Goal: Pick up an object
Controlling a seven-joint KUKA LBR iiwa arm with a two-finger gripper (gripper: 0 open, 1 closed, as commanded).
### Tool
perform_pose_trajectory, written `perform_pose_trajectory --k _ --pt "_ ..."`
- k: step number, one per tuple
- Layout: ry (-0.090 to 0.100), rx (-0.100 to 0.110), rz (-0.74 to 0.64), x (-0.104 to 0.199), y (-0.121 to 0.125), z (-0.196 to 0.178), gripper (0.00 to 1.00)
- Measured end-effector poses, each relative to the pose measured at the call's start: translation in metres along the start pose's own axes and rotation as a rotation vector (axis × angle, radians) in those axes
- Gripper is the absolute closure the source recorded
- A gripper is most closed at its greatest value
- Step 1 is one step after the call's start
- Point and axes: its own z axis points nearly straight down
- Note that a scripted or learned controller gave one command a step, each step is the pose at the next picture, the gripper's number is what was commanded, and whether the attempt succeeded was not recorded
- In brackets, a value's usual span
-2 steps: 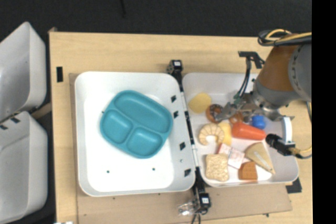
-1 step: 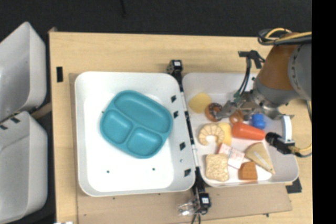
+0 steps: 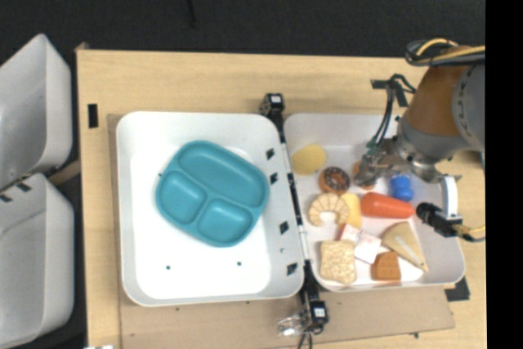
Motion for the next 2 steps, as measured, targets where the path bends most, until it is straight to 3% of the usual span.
perform_pose_trajectory --k 2 --pt "-0.002 0.008 -0.008 -0.003 -0.002 -0.107 1.00"
